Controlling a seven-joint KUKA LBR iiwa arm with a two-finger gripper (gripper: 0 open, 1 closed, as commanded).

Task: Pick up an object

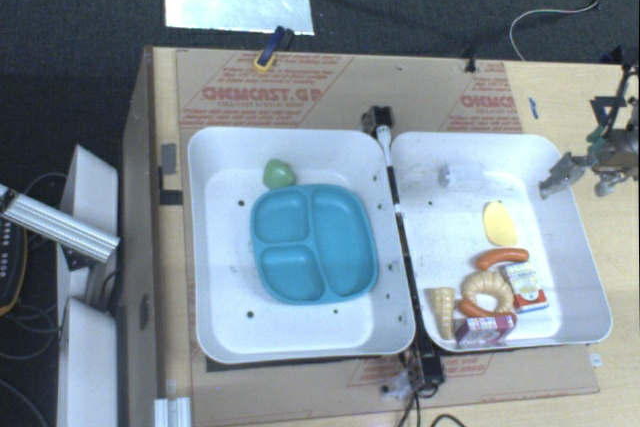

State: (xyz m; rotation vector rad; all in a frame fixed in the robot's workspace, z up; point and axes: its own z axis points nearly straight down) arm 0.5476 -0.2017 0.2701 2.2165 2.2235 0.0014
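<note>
Gripper [572,171] at right bin's [440,215] far right rim, finger spread unclear, nothing seen between them. Yellow piece [500,222], sausage [500,259], croissant [487,288] clustered in bin's near right.

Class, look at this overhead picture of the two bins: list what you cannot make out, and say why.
1. The gripper, at the right bin's edge: too small and blurred to tell whether its fingers are open or shut.
2. The arm: cut off by the right edge.
3. The wrapped item at the bottom of the food pile: too small to identify.
4. The small green object beside the blue tray: too blurred to name.
</note>
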